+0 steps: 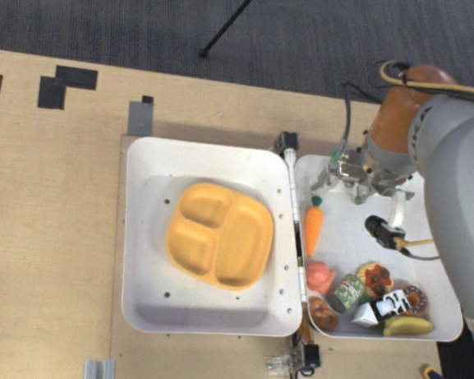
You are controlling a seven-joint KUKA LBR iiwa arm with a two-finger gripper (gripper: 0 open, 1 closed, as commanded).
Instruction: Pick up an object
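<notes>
Nearest the camera, a heap of toy food is crowding the near end of the right bin (448, 323): a banana (409, 326) is lying against the front rim, with a black-and-white carton (393, 304), a green can (347, 291), a chocolate donut (415, 297) and a pink toy (320, 276) pressing together behind it, probably because the bin's slope is letting loose pieces slide forward. A little farther in, a toy carrot (313, 229) is lying alone along the left wall, well apart from the pile, which is making it the easiest candidate for a clean pick. In the left bin (141, 300), a yellow divided plate (219, 234) is sitting alone near the middle. Farther back, the gripper (364, 187) is hovering over the far end of the right bin, near the carrot's green top; whether its fingers are apart or together cannot be told here, and nothing is showing between them. The counter (43, 234) is stretching away on the left.
</notes>
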